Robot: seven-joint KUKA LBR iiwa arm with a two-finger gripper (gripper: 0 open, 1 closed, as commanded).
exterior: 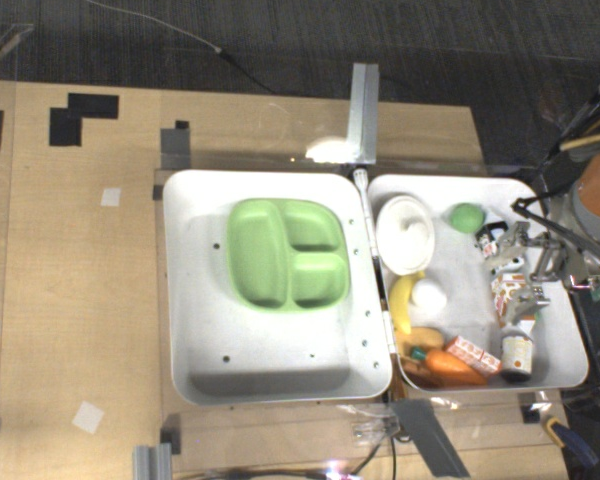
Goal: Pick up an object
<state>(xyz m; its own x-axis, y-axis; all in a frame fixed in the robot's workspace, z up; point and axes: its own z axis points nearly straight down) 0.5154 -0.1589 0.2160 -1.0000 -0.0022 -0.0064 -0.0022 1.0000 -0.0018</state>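
Observation:
My gripper (502, 268) hangs over the right side of the right bin (570, 363), open, with only bare bin floor showing between its fingers. Left of it in the same bin lie a white bowl (405, 233), a green ball (466, 217), a yellow banana (401, 303) and a white egg-shaped object (428, 296). Along the bin's front edge lie an orange carrot (450, 368), a brown bun-like piece (425, 339), a red-and-white packet (473, 353) and a small bottle (517, 353). The bottle lies just below the gripper.
The left bin (195, 358) holds a green divided plate (285, 253). A metal post (364, 113) stands behind the wall between the bins. The grey arm with its orange band (595, 203) and cables comes in over the right bin's far right corner.

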